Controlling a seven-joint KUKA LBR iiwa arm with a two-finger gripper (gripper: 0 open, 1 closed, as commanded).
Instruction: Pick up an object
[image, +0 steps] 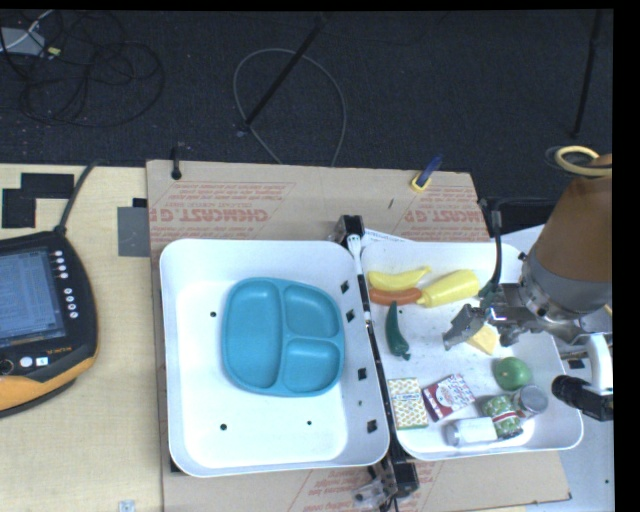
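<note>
Yellow cheese wedge (484, 340) just beside gripper (470, 328), fingers spread, nothing between them: pick judged not yet made.

Glossy blue plastic plate (282, 335), smooth white plastic bins (190, 300), matt cardboard (300, 205)

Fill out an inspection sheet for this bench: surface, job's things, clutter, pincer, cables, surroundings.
Surface: two white bins side by side, left bin, right bin, on brown cardboard.
Job's things: in the right bin, a banana, yellow pepper, dark green chili, green ball, small packets and a can.
Clutter: blue divided plate in the left bin.
Pincer: pincer low over the right bin, nothing seen between its fingers.
Cables: loops on the dark floor.
Surroundings: teach pendant at left.
</note>
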